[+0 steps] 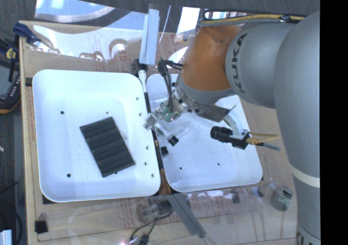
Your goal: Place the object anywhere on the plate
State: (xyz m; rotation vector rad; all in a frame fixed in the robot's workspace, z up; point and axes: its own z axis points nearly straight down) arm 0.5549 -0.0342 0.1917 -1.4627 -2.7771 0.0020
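You've got the gripper (163, 114) low at the right bin's (217, 178) left edge; can't tell its state. Dark ridged plate (107, 146) in left bin (54, 91) bare: placement still pending.

The grey arm (283, 69) enters from the right of the camera view and fills most of that side. Its last segment bends toward the middle, with the orange band (209, 59) just above the wrist. Wrist points down and slightly left. The gripper (163, 116) sits below the band, low over the left edge of the right-hand bin, close to the divide between the two bins. Gripper parts look small and cluttered, partly blurred.
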